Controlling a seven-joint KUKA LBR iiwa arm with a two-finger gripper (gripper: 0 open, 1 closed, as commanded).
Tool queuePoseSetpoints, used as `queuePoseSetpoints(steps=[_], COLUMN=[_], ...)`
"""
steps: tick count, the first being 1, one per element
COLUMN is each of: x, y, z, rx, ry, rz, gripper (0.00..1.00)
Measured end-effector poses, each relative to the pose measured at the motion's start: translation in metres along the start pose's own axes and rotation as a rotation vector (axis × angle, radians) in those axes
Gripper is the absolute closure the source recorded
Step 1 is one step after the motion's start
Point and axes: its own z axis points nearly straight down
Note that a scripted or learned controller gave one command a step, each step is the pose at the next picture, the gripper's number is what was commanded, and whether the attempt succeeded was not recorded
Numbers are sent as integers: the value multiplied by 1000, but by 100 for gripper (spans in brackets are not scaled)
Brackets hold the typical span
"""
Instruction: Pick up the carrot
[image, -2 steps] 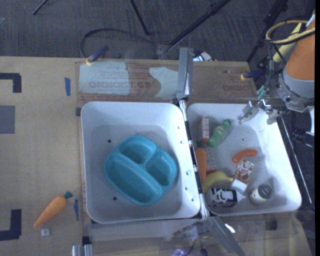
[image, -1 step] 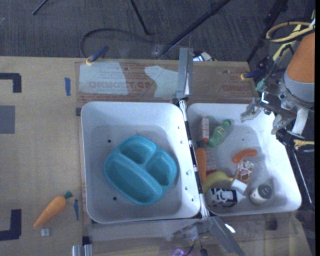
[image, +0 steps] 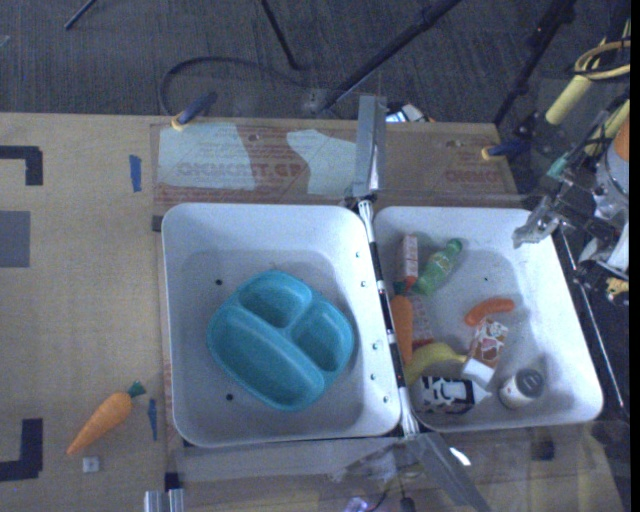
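Carrot (image: 402, 325): lay inside the right bin (image: 560, 300), pressed close along that bin's left wall, just beside the divider between the two bins. Sat well apart from the end effector (image: 532, 228), which hung over the upper right corner of the same bin, near its rim. Could not tell whether the end effector was released or clenched; gripped nothing visible. From the end effector, lay toward the view's left and somewhat lower, across most of the bin's width. Ran with its long axis up and down the view, parallel to the divider, so crosswise to a straight line drawn from the end effector. Looked slightly broader at the upper end and narrower toward the lower, so probably pointed down the view, though too blurred to be sure. Was crowded: a red and white packet (image: 410, 258) just above the upper end, a green bottle (image: 440, 265) near that, a yellow banana (image: 436, 358) touching or nearly touching the lower end. Called, in judgement, for a reach leftward and down, with a grip set across the short width, and little room on the wall side. Elsewhere, a second carrot (image: 100, 420) with a green top lay on the tabletop (image: 80, 300), outside both bins, at the view's lower left, far from the arm. Held a blue divided plate (image: 282, 340) in the left bin (image: 190, 240).
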Motion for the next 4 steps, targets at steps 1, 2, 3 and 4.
queuePoseSetpoints(steps=[1, 2, 3, 4], x=[-23, -82, -10, 33], y=[-62, -47, -33, -38], z=[153, 86, 93, 158], rx=[1, -1, -1, -25], ry=[1, 1, 1, 6], rz=[-53, 0, 85, -174], gripper=[0, 0, 0, 0])
